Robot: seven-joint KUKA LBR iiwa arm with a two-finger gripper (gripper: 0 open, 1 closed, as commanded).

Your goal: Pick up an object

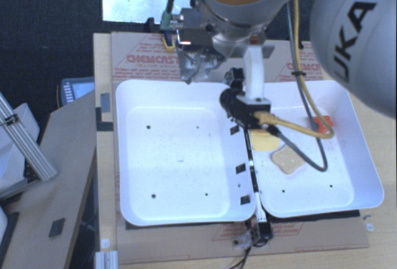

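Bins: two shallow white trays side by side. Left bin (133, 137) shows bare floor. Right bin (353, 168) holds three objects: a yellow disc (265, 141) near its 9 o'clock edge, a tan square piece (287, 160) just beside it at 5 o'clock, and an orange piece (323, 121) toward 1 o'clock. Gripper (193, 69) hangs over the left bin's 12 o'clock rim; whether it is open or closed cannot be told.

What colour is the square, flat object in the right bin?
Pale tan square object, beside a yellow one; camera view.
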